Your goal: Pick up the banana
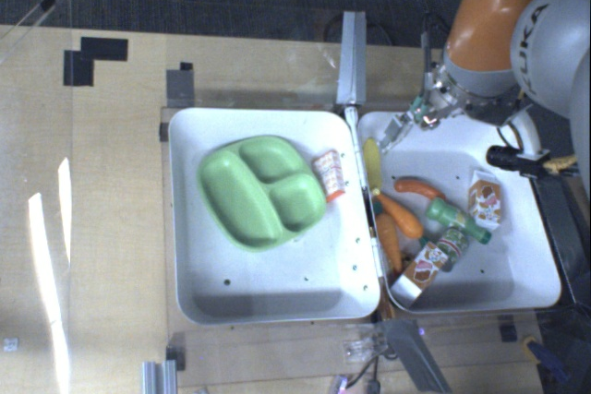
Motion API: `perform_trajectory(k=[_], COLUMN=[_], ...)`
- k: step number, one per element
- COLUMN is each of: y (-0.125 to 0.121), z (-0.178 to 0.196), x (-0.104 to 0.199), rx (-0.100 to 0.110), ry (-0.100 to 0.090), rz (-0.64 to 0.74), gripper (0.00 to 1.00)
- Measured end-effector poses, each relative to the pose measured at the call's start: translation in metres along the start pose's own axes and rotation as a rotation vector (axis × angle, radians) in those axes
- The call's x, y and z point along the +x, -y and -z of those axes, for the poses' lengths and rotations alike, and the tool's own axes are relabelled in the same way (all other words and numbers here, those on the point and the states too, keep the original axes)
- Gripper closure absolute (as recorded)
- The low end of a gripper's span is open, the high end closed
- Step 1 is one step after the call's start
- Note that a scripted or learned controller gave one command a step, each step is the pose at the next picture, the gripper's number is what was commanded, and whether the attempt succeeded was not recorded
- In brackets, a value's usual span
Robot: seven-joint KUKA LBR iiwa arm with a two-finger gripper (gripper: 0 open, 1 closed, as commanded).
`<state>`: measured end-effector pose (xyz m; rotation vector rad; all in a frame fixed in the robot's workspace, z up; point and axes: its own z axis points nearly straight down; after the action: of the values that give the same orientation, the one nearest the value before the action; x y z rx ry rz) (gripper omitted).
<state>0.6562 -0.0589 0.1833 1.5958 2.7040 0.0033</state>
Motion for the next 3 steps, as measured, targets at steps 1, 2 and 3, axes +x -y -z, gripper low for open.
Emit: perform_trajectory(k=[1, 2, 3], y=[0.008, 0.007, 0.012], z=[-0.054, -0.093, -0.096], x=[-0.034, -0.037, -0.041], rx=[0.002, 0.012, 0.018], ry=[-0.001, -0.001, -0.006], rz=[0.020, 0.003, 0.118], gripper=[0.00, 0.00, 0.00])
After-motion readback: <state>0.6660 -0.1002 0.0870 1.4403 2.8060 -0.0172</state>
